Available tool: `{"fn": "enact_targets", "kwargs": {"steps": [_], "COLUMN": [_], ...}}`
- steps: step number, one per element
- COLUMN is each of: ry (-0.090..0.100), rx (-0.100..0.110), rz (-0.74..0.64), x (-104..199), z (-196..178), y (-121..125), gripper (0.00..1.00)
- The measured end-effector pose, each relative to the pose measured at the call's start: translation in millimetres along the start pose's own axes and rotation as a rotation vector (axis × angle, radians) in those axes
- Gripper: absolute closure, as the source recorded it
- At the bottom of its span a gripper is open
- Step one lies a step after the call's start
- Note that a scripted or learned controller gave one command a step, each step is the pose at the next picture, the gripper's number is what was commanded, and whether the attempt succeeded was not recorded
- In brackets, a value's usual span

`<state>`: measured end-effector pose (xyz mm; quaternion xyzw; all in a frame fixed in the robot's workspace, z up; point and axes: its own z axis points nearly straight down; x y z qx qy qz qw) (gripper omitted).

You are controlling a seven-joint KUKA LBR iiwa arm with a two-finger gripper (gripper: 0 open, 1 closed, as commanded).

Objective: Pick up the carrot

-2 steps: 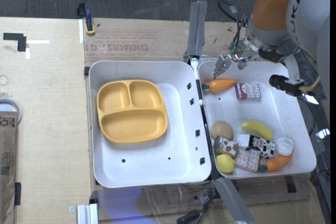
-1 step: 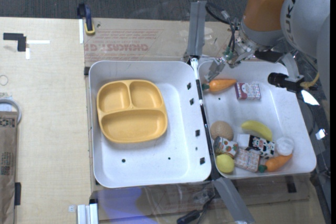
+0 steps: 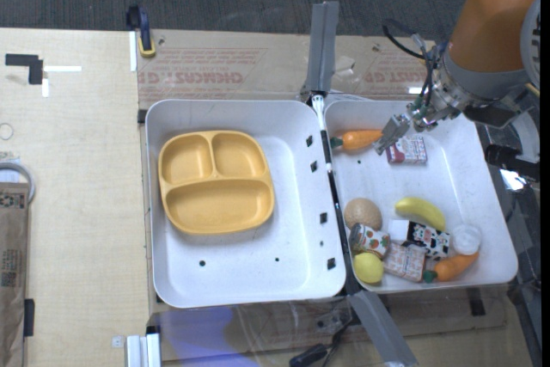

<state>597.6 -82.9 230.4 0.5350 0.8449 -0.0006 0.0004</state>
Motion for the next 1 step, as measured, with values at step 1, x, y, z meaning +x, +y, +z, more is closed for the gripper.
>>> {"fn": "enact_targets", "kwargs": {"steps": [1], "ry": [0.0], "rx": [-0.001], "rz": [-0.042], "x": [-14.0], "z": [17.0], "y": [60.2], "gripper": [0.0]}}
